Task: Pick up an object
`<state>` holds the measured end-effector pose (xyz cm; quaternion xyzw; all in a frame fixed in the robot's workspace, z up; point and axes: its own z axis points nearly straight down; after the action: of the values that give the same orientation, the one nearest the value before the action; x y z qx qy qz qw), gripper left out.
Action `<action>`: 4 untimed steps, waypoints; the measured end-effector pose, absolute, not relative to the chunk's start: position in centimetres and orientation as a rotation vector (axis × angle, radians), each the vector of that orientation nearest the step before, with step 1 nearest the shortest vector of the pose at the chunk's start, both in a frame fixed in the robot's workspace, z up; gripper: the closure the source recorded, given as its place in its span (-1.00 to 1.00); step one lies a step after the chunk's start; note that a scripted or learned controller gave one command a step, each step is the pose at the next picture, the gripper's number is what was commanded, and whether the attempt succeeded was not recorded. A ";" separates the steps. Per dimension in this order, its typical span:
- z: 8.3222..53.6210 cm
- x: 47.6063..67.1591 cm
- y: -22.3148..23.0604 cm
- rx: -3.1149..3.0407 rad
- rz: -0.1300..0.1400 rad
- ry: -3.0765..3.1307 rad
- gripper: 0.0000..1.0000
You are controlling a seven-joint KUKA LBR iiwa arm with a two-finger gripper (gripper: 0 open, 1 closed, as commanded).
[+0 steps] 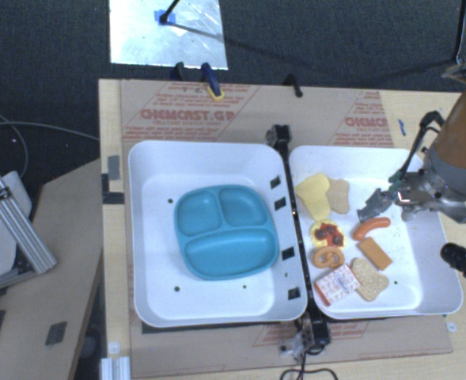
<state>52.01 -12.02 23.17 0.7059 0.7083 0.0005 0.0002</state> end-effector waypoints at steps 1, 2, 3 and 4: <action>24.3 52.1 -12.0 2.212 0.005 2.226 1.00; 21.1 49.0 -5.7 2.214 0.000 2.235 1.00; 28.6 48.8 -0.3 2.205 0.014 2.230 1.00; 22.9 48.6 1.5 2.217 -0.003 2.231 1.00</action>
<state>48.59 1.48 22.94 0.7049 0.7093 -0.0011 -0.0016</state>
